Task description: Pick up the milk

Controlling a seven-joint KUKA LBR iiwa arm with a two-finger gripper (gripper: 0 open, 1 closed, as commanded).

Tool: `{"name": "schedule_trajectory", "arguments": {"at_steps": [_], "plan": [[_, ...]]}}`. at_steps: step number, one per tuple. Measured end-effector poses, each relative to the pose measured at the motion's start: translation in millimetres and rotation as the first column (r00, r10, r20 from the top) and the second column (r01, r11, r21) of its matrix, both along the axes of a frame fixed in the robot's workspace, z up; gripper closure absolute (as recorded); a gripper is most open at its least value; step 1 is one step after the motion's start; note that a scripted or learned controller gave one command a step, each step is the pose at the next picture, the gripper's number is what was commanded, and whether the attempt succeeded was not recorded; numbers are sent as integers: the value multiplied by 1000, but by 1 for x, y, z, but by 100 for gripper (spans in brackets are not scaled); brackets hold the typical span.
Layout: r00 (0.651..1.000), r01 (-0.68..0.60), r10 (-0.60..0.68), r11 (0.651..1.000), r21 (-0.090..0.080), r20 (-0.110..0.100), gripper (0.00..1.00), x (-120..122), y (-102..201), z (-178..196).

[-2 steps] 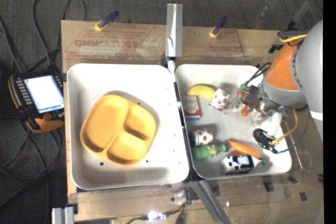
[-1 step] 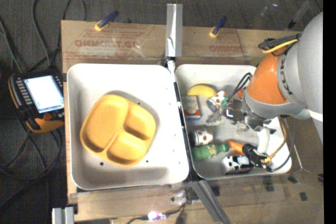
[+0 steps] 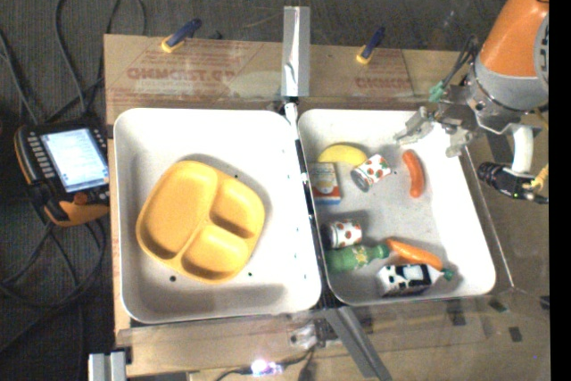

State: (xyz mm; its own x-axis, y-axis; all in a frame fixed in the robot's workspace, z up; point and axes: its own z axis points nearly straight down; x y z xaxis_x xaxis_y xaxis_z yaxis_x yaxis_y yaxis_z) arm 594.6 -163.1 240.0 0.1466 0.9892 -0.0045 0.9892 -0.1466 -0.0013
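The cardboard sheet [image 3: 205,76] carries faint red lettering, too blurred to read.

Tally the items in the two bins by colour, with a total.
Yellow: 2, the divided tray in the left bin and the lemon-like piece
Red or orange: 2, the sausage and the carrot
Green: 1, the bottle
Black and white: 1, the milk
Mixed print: 3, the carton and two cans
Total: 9
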Motion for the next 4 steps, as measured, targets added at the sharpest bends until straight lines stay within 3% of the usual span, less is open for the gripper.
{"name": "schedule_trajectory", "arguments": {"at_steps": [1, 2, 3, 4], "plan": [[972, -236, 236, 972, 3, -1, 0, 33, 18, -93], [956, -293, 293, 956, 1, -1, 0, 50, 11, -141], [947, -322, 322, 947, 2, 2, 0, 74, 0, -67], [883, -469, 469, 883, -3, 8, 0, 41, -17, -151]]}}
